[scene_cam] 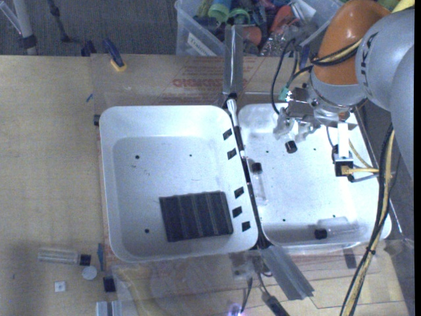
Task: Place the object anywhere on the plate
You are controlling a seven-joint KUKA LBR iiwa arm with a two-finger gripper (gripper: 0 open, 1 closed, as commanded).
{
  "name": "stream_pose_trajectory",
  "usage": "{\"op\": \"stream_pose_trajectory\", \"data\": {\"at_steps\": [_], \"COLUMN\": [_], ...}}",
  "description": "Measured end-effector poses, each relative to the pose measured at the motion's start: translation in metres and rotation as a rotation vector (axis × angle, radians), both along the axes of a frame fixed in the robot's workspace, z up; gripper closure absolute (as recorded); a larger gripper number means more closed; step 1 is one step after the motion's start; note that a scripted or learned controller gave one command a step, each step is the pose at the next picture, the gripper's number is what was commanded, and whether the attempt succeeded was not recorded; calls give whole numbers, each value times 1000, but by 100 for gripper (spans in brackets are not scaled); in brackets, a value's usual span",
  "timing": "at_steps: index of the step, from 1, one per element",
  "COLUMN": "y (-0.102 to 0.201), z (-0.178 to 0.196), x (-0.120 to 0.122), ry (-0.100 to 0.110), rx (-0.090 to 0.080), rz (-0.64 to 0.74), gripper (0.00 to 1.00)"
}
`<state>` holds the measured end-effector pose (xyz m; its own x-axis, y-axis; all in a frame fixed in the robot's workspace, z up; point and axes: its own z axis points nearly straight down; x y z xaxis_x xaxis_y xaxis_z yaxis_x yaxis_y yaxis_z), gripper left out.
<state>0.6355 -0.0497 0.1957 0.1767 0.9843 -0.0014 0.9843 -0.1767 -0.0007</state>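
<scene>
From the overhead camera, the gripper [290, 131] hovers at twelve o'clock in the right bin [368, 206]; I cannot tell its state. A clear tube with a black cap [334, 230] lies at six o'clock there. The ribbed black plate [196, 215] rests at five o'clock in the left bin [131, 127].

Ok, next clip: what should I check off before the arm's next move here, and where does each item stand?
1. Gripper over the right bin: ok.
2. Object held between its fingers: cannot tell; a small dark piece sits just below it.
3. Dark ribbed plate lying in the left bin: ok.
4. Plate top unoccupied: ok.
5. Object on plate: not ok.
</scene>
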Motion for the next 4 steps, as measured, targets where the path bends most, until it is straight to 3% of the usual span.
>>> {"op": "stream_pose_trajectory", "data": {"at_steps": [1,2,3,4], "y": [39,180,167,77], "z": [225,239,239,239], "x": [31,31,32,-13], "ry": [-1,-3,-5,5], "rx": [0,1,4,-1], "rz": [235,16,-858,-686], "gripper": [100,100,100,100]}}
